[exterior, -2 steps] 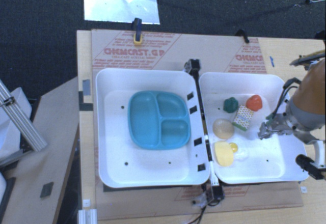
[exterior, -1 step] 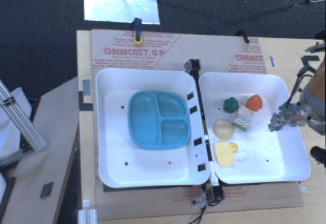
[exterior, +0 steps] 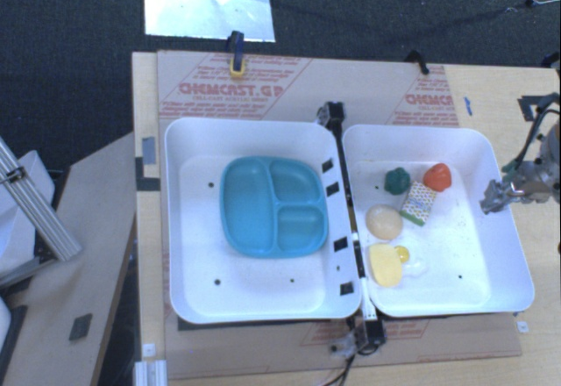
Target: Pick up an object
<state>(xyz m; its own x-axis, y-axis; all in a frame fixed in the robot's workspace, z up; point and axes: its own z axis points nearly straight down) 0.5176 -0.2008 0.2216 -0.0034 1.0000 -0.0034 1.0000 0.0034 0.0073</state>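
Gripper [exterior: 493, 197] at right bin's [exterior: 491, 275] right rim, arm cut off by frame edge; jaws blurred, state unclear. Small toys clustered in bin's left half: green [exterior: 397, 180], red [exterior: 437, 175], yellow [exterior: 385, 264]

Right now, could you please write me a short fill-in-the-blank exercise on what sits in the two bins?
1. The blue divided plate lies in the ____ bin.
2. The plate has ____ compartments.
3. The gripper hovers at the ____ rim of the right bin.
4. The red object lies to the ____ of the dark green one.

Missing words: left; three; right; right
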